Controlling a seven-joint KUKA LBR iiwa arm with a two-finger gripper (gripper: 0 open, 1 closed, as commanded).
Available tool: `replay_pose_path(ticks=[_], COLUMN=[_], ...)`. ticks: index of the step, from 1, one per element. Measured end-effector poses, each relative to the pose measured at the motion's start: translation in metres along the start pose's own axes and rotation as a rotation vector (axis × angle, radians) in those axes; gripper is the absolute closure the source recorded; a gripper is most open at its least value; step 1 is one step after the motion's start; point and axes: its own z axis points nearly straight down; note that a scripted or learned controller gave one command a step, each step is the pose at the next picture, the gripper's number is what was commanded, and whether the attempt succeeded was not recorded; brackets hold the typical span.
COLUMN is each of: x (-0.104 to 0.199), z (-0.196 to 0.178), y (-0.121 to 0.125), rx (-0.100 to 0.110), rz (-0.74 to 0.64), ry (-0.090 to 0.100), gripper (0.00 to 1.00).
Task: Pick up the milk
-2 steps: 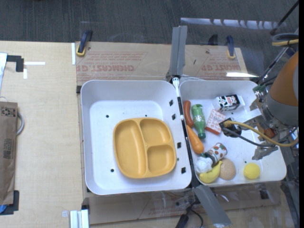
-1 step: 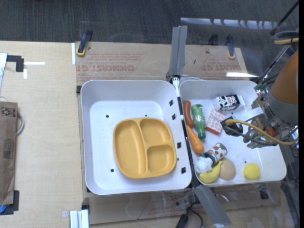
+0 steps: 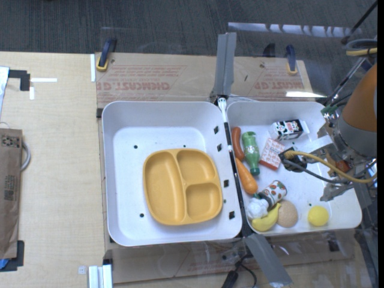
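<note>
The milk [image 3: 288, 128] is a small white carton with black cow patches. It lies on its side near the back of the right bin [image 3: 312, 108]. My gripper [image 3: 339, 168] hangs over the right side of that bin, under the grey arm with its orange band [image 3: 365, 104]. It sits to the right of the milk and nearer the front, apart from it. Yellow and black cables [image 3: 303, 159] loop out from the wrist to the left and hide part of the gripper.
In the right bin lie a sausage [image 3: 237, 141], a green bottle [image 3: 251, 153], a carrot [image 3: 246, 176], a red-and-white packet [image 3: 273, 155], a spotted cup [image 3: 275, 191], a banana [image 3: 266, 220], a brown roll [image 3: 288, 213] and a lemon [image 3: 318, 216]. A yellow divided plate [image 3: 182, 186] lies in the left bin [image 3: 120, 161].
</note>
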Motion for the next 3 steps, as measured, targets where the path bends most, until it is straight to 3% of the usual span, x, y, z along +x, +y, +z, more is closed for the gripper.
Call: replay_pose_path(ticks=[1,2,3], x=[-0.003,-0.003,0.036], z=[0.129,0.12,0.047], y=[0.01,0.011,-0.002], rx=[0.002,0.002,-0.001], rz=[0.034,0.033,-0.01], ry=[0.006,0.003,0.007], gripper=[0.0,1.0,1.0])
